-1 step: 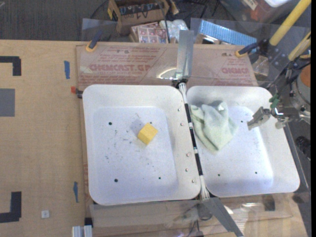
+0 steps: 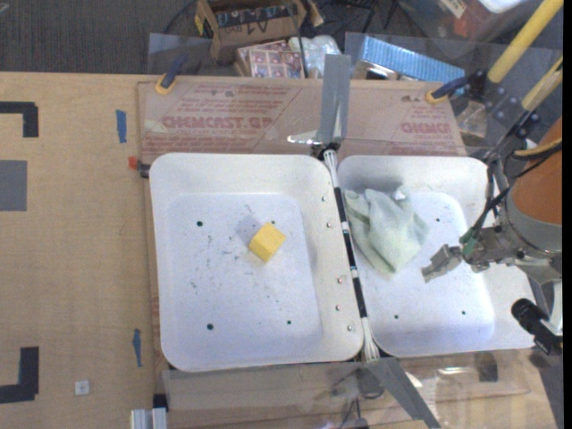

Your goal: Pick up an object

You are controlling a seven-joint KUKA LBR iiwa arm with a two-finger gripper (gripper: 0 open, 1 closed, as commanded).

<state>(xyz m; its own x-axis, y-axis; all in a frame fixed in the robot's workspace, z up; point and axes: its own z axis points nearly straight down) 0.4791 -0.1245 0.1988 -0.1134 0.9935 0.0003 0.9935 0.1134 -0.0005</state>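
A small yellow block [image 2: 266, 242] lies near the middle of the left bin [image 2: 179, 195]. A crumpled pale green cloth [image 2: 386, 226] rests in the left half of the right bin [image 2: 465, 320], against the divider between the bins. My gripper [image 2: 442, 260] hangs over the right bin, just right of the cloth's lower edge, coming in from the right. Nothing can be seen held in it. The arm's grey wrist and orange band [image 2: 541, 195] sit above the bin's right rim.
A metal divider [image 2: 344, 239] runs between the two bins. Cardboard sheets [image 2: 223, 123] lie behind the bins, with boxes and clutter beyond them. Bare wooden bench [image 2: 71, 239] stretches to the left. Yellow poles [image 2: 532, 25] cross the top right corner.
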